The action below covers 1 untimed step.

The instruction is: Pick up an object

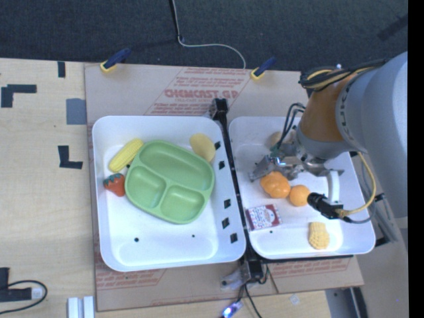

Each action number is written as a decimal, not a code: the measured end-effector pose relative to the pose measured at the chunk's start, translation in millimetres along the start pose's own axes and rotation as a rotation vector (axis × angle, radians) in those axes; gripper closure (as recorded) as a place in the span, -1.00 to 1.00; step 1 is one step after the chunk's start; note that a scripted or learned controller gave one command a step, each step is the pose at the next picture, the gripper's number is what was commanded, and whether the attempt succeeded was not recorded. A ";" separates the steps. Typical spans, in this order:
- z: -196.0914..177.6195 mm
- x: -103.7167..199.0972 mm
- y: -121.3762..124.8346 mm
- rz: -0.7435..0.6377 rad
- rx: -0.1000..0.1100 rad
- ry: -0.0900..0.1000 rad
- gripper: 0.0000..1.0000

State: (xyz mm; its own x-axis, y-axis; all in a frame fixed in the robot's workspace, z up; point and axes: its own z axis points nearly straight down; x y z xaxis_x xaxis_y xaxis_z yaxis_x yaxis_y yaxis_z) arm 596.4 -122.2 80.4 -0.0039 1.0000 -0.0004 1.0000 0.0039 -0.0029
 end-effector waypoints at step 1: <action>-14.2 -1.7 0.8 0.002 -0.003 -0.001 1.00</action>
State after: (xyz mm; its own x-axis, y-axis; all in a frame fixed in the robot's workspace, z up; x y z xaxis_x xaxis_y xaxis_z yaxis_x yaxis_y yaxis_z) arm 597.3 -123.9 94.6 -0.0018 1.0000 -0.0012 1.0000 0.0018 -0.0001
